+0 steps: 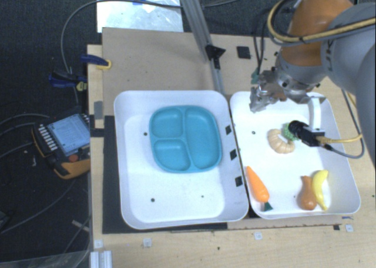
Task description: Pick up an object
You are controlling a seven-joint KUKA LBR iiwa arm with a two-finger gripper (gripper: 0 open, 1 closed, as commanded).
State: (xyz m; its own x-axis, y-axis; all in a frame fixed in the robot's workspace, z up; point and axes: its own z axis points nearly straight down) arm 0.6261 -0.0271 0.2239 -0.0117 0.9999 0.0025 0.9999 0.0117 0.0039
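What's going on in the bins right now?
The arm reaches in from the right, its claw over the far left corner of the right bin, nothing visibly held. In that bin lie a tan pastry-like toy, a carrot, a banana and a brown piece touching the banana. The left bin holds a blue divided plate.

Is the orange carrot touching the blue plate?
Apart. The camera view shows the carrot lying in the right bin and the blue plate in the left bin, with the bins' white walls between them.
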